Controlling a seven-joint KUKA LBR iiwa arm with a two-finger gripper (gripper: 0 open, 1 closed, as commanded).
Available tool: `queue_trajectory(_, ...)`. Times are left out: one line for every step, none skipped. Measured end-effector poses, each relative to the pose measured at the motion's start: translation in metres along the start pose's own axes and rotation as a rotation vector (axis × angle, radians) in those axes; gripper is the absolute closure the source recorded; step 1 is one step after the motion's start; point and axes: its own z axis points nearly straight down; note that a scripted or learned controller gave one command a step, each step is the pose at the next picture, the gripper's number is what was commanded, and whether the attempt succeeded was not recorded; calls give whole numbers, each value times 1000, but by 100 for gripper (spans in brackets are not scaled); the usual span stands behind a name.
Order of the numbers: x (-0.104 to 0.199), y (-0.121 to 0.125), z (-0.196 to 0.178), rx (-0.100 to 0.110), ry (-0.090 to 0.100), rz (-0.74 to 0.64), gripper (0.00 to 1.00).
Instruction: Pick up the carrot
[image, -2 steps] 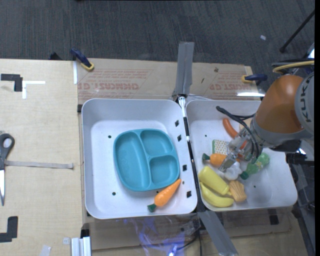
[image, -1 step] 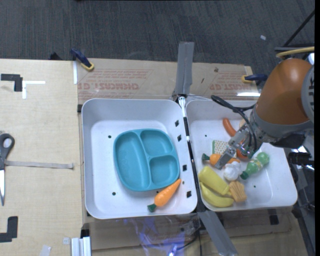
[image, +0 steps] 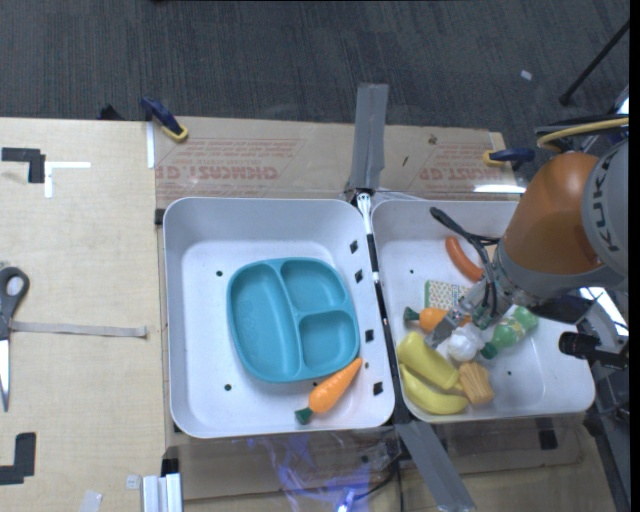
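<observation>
Bench (image: 70, 400): pale wood, carrying 2 white bins side by side.
Left bin (image: 190, 300): holds a teal plate and the carrot.
Right bin (image: 560, 385): crowded with toy food; the arm is over it.
Arm (image: 555, 215): grey with an orange band, reaching in from the right, wrist low over the right bin's clutter.
Plate (image: 290, 320): 3 compartments, all bare, lying mid-bin on the left.
Bananas (image: 428, 375): 2 yellow ones at the near side of the right bin.
Carrot (image: 334, 390): orange, green top pointing near-left, lying flat against the plate's near-right rim, close to the bin's near wall.
Gripper (image: 470, 318): down among the small items in the right bin, well apart from the carrot; whether it is released or clenched cannot be told, as clutter and wrist hide the tips.
Sausage (image: 463, 258): red, far side of the right bin.
Step in hand: judged as not begun on the carrot. To do it well, the arm should lift out, cross the divider to the left bin, turn across the carrot's slanted body, and descend mid-length, clear of the plate rim.
</observation>
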Motion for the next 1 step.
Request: queue_trajectory(-31,23,27,-6,0,544,0)
